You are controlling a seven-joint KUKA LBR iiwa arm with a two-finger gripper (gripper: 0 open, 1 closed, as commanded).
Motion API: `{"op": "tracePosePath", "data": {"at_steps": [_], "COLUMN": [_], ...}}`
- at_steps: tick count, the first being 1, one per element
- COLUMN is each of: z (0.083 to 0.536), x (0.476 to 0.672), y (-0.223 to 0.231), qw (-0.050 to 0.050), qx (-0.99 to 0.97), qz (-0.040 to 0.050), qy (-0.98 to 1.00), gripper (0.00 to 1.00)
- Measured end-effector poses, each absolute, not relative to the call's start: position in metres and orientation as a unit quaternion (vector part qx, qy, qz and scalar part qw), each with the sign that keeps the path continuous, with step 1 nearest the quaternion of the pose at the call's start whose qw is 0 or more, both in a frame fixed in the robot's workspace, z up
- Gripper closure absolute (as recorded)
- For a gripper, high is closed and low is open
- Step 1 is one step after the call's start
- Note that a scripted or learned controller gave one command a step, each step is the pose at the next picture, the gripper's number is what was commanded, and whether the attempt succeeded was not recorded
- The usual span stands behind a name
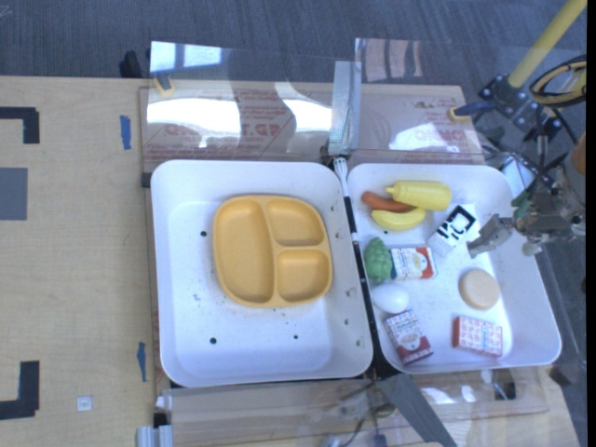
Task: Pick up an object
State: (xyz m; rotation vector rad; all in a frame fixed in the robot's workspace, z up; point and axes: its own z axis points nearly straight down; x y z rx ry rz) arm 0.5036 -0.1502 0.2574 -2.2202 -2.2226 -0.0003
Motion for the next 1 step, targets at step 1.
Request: {"op": "tracePosePath", "data": {"at_steps": [1], "z": [0.2138], "x": [0.4791], "y": [-0.1012], "qw": [0.002], "qx": [-0.756], "qz": [0.0011], "qy": [-0.655], "gripper": [0.00]}}
